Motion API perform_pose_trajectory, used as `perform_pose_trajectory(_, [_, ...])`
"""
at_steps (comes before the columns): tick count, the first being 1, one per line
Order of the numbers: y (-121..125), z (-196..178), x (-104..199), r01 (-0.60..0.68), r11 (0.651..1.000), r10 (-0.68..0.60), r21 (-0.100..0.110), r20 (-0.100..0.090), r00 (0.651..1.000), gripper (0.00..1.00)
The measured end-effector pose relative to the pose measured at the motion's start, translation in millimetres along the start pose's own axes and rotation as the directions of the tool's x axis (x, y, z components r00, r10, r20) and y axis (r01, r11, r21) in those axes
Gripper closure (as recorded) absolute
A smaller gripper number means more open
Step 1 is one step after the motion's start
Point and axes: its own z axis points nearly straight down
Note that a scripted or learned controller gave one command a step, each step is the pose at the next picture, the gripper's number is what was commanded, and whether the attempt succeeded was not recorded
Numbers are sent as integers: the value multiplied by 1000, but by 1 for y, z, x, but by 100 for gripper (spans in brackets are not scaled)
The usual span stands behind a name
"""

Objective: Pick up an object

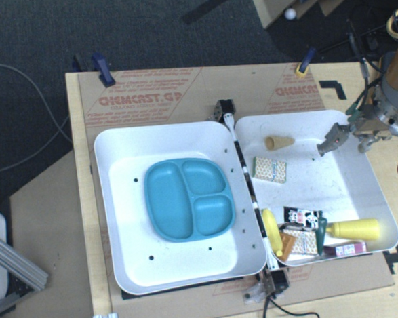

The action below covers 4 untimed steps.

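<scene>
My gripper (349, 142) hangs over the far right part of the right bin (336, 179), open, with nothing between its fingers. A small tan cone-shaped object (279, 142) lies to its left near the bin's back. Below that sits a patterned square packet (270, 169). Piled along the bin's front edge are a yellow banana-like piece (271, 231), a black-and-white box (304, 217), a yellow bottle (354, 230) lying on its side, an orange-and-white packet (297, 244) and a pink-labelled packet (346, 248).
The left bin (117, 160) holds a blue divided plate (188, 198). The arm enters from the right edge over the right bin's far corner. Blue and yellow clamps (101, 68) grip the board's back edge.
</scene>
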Motion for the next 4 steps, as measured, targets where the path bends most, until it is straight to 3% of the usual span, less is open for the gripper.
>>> perform_pose_trajectory(1, [39,83,73,1,1000,-1,3,-2,1000,0])
perform_pose_trajectory(2, [64,150,70,1,1000,-1,-3,-1,1000,0])
perform_pose_trajectory(3, [19,150,73,-1,1000,1,-10,0,1000,0])
perform_pose_trajectory(4, [-76,150,58,-1,1000,1,-14,2,1000,0])
